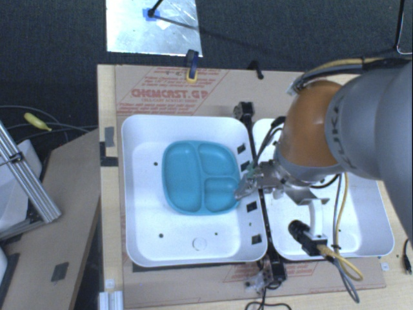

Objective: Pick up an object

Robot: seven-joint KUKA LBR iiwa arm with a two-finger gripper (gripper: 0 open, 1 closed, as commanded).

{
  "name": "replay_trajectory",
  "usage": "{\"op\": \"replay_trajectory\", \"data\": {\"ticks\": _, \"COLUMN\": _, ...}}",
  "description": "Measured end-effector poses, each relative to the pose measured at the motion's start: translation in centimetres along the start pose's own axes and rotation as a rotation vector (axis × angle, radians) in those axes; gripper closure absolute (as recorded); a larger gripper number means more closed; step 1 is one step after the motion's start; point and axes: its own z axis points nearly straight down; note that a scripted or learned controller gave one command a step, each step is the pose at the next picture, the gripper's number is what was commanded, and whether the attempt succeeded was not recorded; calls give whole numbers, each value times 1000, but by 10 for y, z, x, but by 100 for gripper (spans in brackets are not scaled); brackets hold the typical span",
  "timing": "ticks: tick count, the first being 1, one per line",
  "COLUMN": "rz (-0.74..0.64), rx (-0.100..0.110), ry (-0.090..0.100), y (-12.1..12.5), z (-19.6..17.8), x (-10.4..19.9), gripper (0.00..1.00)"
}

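A blue divided plate (199, 176) lies in the left white bin (145, 237), near its middle. My gripper (247, 185) hangs at the plate's right rim, close to the wall between the two bins. The grey arm and its orange band (310, 131) cover most of the gripper from above.
The right white bin (371, 234) lies under the arm, with cables and a black connector (303, 234) over it. A small round mark (199, 243) sits on the left bin's floor near the front. A cardboard sheet (168, 92) lies behind the bins.
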Motion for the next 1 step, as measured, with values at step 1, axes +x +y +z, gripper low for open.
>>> {"op": "replay_trajectory", "data": {"ticks": 1, "rz": -3, "rx": -10, "ry": 1, "y": 2, "z": -15, "x": 0, "gripper": 100}}
